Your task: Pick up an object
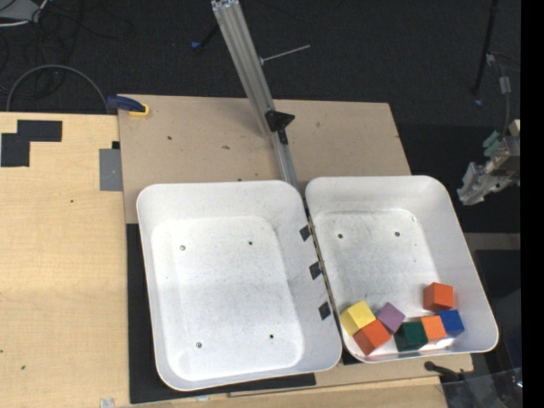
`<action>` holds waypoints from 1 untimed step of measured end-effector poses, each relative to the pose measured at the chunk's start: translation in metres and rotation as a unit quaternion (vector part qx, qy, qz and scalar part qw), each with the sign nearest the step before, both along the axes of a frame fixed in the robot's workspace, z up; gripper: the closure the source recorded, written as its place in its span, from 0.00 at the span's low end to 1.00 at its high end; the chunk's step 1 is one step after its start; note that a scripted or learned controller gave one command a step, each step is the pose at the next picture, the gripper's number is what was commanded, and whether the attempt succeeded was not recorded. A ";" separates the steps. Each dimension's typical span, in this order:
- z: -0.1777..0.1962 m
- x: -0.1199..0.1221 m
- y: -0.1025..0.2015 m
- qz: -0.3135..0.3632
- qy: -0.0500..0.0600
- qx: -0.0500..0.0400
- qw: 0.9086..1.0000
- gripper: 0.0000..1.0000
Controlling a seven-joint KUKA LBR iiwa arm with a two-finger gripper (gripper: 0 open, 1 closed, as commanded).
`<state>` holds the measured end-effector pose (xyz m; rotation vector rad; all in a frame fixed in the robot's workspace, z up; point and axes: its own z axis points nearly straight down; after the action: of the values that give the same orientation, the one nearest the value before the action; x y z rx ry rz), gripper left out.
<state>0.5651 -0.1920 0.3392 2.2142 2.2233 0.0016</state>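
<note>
right bin [442, 195]: coloured blocks [399, 317] in near corner | end effector [486, 179]: outside bin, right

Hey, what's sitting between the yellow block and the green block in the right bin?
In the camera view, the purple block lies between the yellow block and the green block, near the right bin's front edge.

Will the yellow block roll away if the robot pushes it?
Probably not: the yellow block has flat faces, so it should slide. It looks stiff, not squashy. It touches the red block, so a push would likely nudge that too.
</note>
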 end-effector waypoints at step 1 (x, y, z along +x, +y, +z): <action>0.007 -0.001 0.001 0.005 0.003 0.001 1.000 1.00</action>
<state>0.5642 -0.1908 0.3466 2.2063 2.2383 -0.0037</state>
